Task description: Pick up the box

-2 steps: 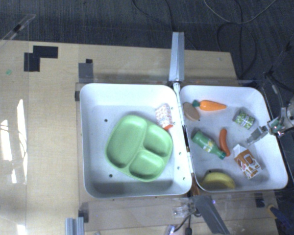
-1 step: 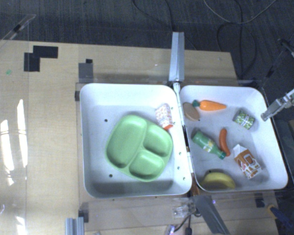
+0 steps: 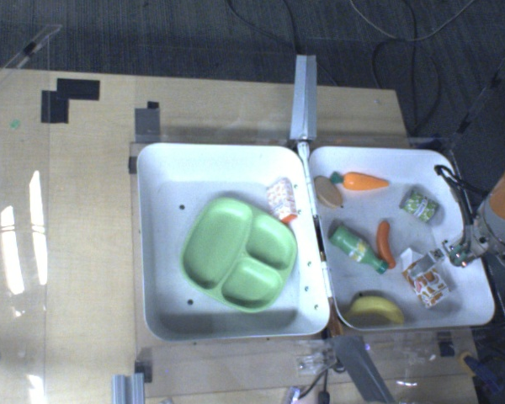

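Box at five o'clock in right bin, gripper touching its two o'clock corner, finger spread unclear

The box is a small carton, white with orange-red patterned print on its faces. It lies tilted in the lower right part of the frame, in the right-hand bin, near that bin's lower right corner. Its top end looks crumpled or folded open, pointing to the upper left. It rests on the bin floor, turned diagonally to the bin's walls.
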You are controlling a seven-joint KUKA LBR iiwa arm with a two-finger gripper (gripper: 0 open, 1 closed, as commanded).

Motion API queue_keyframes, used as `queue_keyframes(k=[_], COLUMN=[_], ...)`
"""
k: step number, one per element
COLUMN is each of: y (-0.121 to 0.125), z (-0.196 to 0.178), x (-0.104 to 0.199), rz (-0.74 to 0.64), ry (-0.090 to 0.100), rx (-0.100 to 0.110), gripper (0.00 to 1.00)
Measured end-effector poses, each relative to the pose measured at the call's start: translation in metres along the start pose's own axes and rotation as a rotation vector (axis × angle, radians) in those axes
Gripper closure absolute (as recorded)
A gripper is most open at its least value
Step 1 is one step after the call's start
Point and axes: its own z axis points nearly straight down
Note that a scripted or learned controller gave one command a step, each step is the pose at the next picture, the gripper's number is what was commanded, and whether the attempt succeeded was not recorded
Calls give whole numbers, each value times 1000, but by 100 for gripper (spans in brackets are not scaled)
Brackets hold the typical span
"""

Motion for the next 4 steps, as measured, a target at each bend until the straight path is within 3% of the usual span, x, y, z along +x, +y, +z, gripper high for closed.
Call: queue_keyframes(k=[1, 2, 3, 4], y=[-1, 2, 64, 67], z=[-179, -188, -302, -312], x=[1, 0, -26, -27], rz=[32, 29, 34, 28], ry=[-7, -10, -8, -14], rx=[-5, -8, -6, -9], gripper=[0, 100, 100, 100])
